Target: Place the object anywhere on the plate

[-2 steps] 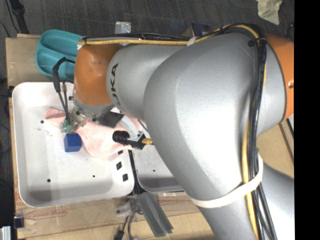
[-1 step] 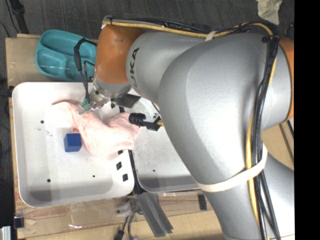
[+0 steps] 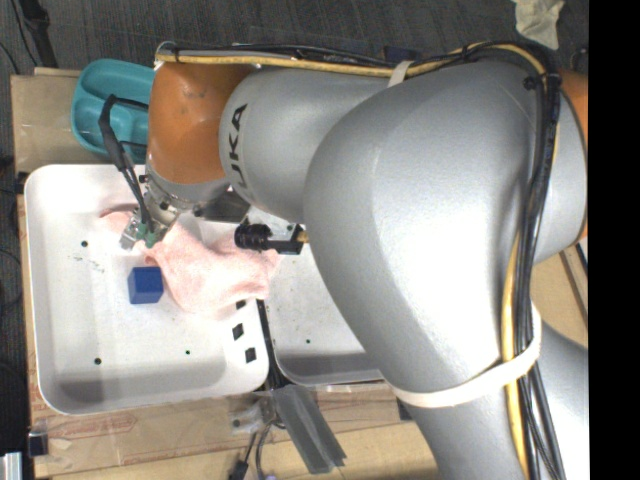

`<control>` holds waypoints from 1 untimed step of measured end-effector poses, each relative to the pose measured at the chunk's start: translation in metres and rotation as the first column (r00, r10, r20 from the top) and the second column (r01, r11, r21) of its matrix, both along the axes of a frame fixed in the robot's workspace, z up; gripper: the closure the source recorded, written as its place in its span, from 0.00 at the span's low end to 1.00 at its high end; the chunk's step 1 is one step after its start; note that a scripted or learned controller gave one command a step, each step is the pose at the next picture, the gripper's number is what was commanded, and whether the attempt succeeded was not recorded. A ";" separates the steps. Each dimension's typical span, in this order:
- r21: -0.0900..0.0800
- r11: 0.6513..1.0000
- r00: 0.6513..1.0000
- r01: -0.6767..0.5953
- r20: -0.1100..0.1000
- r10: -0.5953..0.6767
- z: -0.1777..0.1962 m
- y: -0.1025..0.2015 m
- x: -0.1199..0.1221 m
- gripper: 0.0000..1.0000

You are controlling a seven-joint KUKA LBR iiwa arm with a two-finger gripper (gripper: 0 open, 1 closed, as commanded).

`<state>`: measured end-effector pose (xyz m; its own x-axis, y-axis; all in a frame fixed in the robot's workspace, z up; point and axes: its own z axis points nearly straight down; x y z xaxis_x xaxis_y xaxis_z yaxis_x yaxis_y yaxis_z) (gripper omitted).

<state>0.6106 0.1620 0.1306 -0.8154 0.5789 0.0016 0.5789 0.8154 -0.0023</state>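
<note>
A small blue cube [image 3: 146, 285] lies on the floor of the left white bin [image 3: 60, 308]. Just right of it a pale pink plate [image 3: 215, 273] with a soft, uneven outline reaches toward the bin's right wall; the arm hides part of it. My gripper [image 3: 138, 231] hangs over the bin's upper middle, at the pink plate's upper left edge and a little above the cube. Nothing can be seen held in it. The orange band of the wrist [image 3: 190, 118] sits right above it.
The grey arm [image 3: 420, 198] covers most of the right bin [image 3: 320, 363], of which a lower left corner shows. A teal object [image 3: 100, 103] sits beyond the left bin's top edge. A crumpled white cloth [image 3: 535, 10] lies at the top right.
</note>
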 end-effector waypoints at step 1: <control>0.000 0.994 0.994 -0.112 0.001 0.112 0.037 0.058 -0.057 1.00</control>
